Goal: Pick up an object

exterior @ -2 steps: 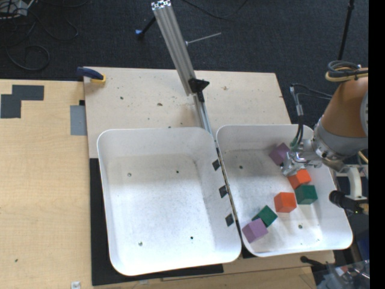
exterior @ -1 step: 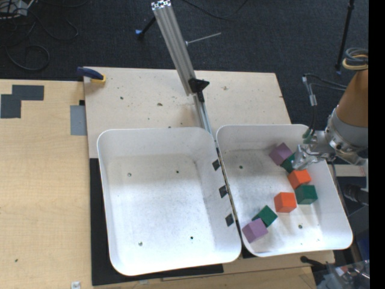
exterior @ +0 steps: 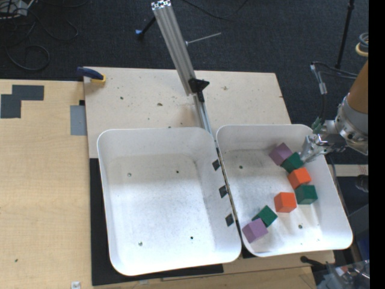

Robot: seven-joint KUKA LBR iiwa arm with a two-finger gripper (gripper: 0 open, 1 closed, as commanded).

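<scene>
Over the upper right corner of the right bin [exterior: 337, 233] we find our hand [exterior: 313, 146], reaching in from the right on the grey arm [exterior: 355, 122], whose orange band sits at the frame's edge. Its tip comes down just beside a dark green block [exterior: 293, 162], which itself touches a purple block [exterior: 280, 154] near the bin's far wall. We cannot tell whether the hand is apart or together, because it is small and blurred against the white rim, and we see no block between its parts. Below these lie an orange block [exterior: 299, 177] and another green block [exterior: 306, 194], close together, then a second orange block [exterior: 285, 201] just left of that green one. Nearer the front, a green block [exterior: 264, 215] leans against a purple block [exterior: 254, 230] by the divider side of the bin. Beside it on the table [exterior: 42, 179], the left bin [exterior: 114, 233] shares an edge with the right one, and a slanted metal rail [exterior: 177, 47] rises behind the seam where they meet.
</scene>
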